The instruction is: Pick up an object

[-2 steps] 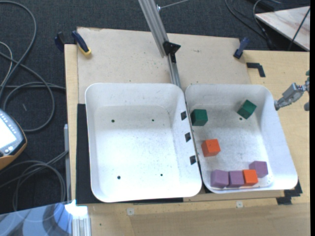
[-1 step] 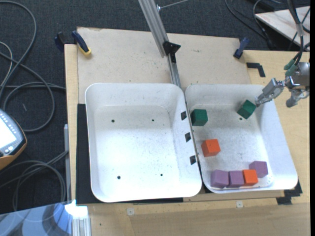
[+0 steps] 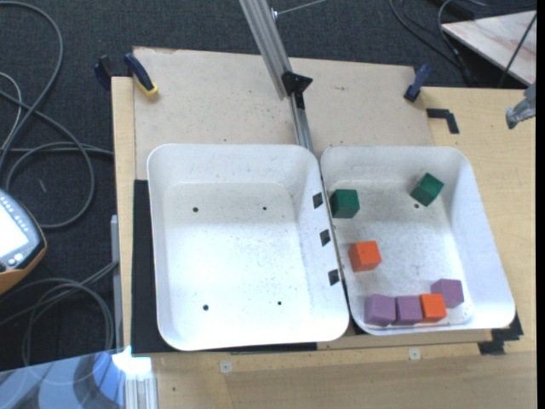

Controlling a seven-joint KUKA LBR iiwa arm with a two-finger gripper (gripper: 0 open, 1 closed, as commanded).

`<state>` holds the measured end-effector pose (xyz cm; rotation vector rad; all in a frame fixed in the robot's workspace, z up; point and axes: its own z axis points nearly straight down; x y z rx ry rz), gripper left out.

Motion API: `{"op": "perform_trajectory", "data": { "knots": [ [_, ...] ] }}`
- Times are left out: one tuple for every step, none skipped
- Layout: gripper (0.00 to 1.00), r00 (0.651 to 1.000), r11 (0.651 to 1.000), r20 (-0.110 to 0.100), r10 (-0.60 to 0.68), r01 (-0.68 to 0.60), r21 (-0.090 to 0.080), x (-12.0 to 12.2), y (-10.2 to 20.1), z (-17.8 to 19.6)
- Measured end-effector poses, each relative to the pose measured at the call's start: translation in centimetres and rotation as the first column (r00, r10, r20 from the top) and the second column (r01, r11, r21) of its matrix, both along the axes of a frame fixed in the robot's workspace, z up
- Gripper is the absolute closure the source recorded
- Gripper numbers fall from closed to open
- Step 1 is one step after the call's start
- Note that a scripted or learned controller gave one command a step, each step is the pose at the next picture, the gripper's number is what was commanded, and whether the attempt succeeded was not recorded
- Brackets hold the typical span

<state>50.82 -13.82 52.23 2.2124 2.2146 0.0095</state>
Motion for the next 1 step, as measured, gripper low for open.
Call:
{"op": "perform_trajectory", "data": {
  "knots": [
    [0.0,1.0,1.0,-0.006,0.002,-0.002,0.001,5.45,0.14,2.94]
  ]
}}
